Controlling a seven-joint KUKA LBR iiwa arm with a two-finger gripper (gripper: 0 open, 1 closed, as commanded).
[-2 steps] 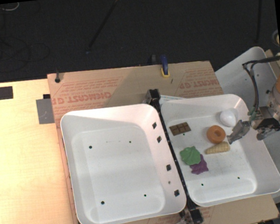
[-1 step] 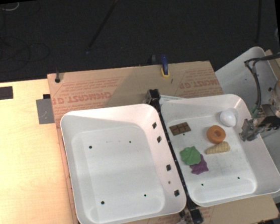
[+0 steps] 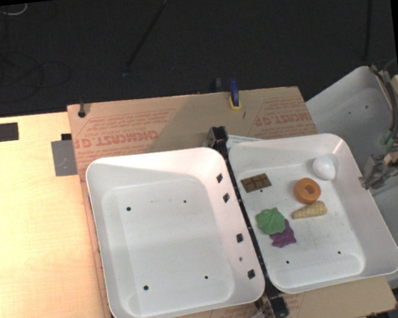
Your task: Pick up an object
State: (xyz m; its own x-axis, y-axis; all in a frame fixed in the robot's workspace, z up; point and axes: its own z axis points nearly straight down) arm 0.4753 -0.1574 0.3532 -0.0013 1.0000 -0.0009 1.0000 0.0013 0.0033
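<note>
Gripper (image 3: 381, 168): we pick it out past the right bin's outer rim, over the grey surface and off the bin floor
Grip: too small and cluttered here, so we cannot tell whether it is parted or closed, and we see nothing in it
White ball (image 3: 324, 167): the nearest piece to the gripper, just inside the right bin (image 3: 371, 245)
Orange ring (image 3: 307, 190): a little further in from the gripper, just beside the ball
Yellow cone (image 3: 310, 211): lying on its side right below the ring, close to touching it
Green piece (image 3: 270, 221): well apart from the gripper, towards the divide between the bins
Purple piece (image 3: 285, 238): tucked against the green one, partly under it
Brown bar (image 3: 255, 182): flat on the bin floor, on the side far from the gripper
Left bin (image 3: 107, 202): we see it farthest from the gripper, across the divide
Cardboard sheet (image 3: 180, 124): it lies under both bins
</note>
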